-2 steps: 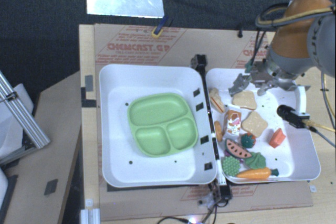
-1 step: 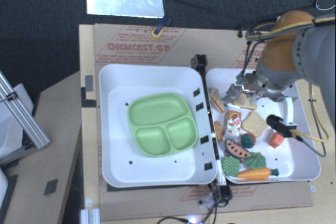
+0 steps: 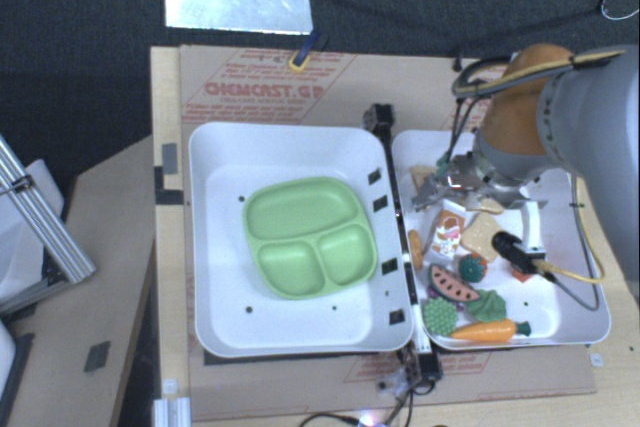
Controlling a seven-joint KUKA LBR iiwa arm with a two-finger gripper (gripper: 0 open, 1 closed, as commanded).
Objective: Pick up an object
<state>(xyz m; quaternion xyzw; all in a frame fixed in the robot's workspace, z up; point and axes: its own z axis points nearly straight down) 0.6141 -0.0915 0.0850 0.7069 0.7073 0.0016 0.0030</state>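
My gripper [image 3: 445, 187] hangs low over the right bin [image 3: 575, 305], at about 10 o'clock in that bin, with my grey arm reaching in from 3 o'clock across the bench. From this high, slanted angle I cannot tell whether the gripper is open or closed, and nothing can be seen held in it. The pickable toys crowd the bin's 9-to-6 o'clock side, and I judge that this is why I am working that side and not the bare floor toward 4 o'clock. A tan piece [image 3: 421, 180] lies just beside the gripper at its 9 o'clock, close to the bin wall. A small printed carton [image 3: 447, 233] lies near at its 6 o'clock, and a slice of toy toast [image 3: 481, 235] touches that carton at the carton's 3 o'clock. Farther toward the bin's 6 o'clock are a teal ball [image 3: 471, 267], a watermelon slice [image 3: 452, 283], a green leafy toy [image 3: 488, 305] and a carrot [image 3: 487, 331] lying flat along the near rim. The tan piece and the carton look like the likeliest targets, being closest. The wall beside the tan piece leaves little room to close around it, and the carton's contact with the toast could drag both. The left bin [image 3: 215, 215] holds a green divided plate [image 3: 305, 237] near its centre, well apart from me. In my judgement the pick is at the approach stage, with nothing lifted.
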